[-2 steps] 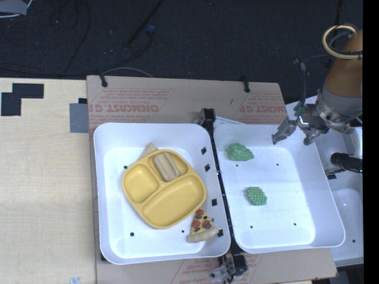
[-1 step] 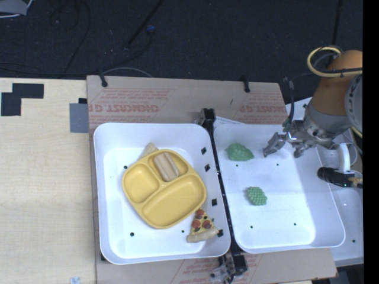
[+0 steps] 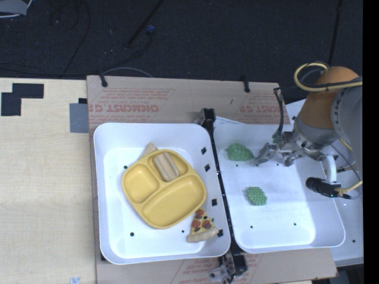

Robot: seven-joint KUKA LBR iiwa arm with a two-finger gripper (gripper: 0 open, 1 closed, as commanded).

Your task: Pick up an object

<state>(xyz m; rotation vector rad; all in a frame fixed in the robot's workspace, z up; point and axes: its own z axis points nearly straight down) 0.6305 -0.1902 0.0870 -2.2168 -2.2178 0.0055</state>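
No pick made: gripper (image 3: 265, 157), finger state indeterminate and holding nothing visible, sits beside green leafy toy (image 3: 239, 152) in right bin (image 3: 296, 232).

Open floor around green pieces (image 3: 256, 196)

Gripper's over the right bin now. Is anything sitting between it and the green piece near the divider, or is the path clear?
Nothing visible stands in the way. The gripper sits just right of the upper green piece, with bare bin floor between them. The other green piece lies lower in the right bin, off that line.
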